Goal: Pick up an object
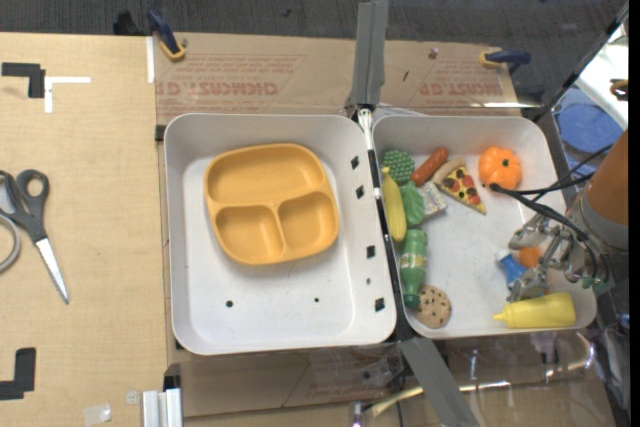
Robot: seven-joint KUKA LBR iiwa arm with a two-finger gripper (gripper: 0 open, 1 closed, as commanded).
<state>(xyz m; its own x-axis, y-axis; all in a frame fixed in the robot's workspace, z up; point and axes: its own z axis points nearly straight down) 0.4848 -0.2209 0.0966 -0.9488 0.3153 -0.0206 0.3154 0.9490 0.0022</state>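
Left to right: scissors [35,220] lie on the bench outside the bins, well apart from the work. The left bin [190,315] holds a yellow three-part plate [270,203], upright and bare. The right bin [470,130] holds the candidate objects: along its left wall a banana [394,207], a green bottle [413,265] and a cookie [434,306]; near the top a green knobbly piece [398,163], a sausage [431,165], a pizza slice [461,186] and an orange pumpkin [500,168]; at the lower right a yellow squeeze bottle [538,312] lying on its side, nozzle pointing left. The gripper [530,265] is low in the right bin's lower right, just above the squeeze bottle and beside a small blue-and-orange item [518,261]. That item, seemingly the one aimed at, appears as a blue patch with an orange part against it; its shape is too small and too masked by metal to tell. Whether the gripper is spread or closed, and whether anything sits within it, cannot be told from this angle. Progress, as a judgement: the approach is made, the arm being down among the objects, but no lift is evident; every object rests on the bin floor. Securing a grasp and raising the object remain.
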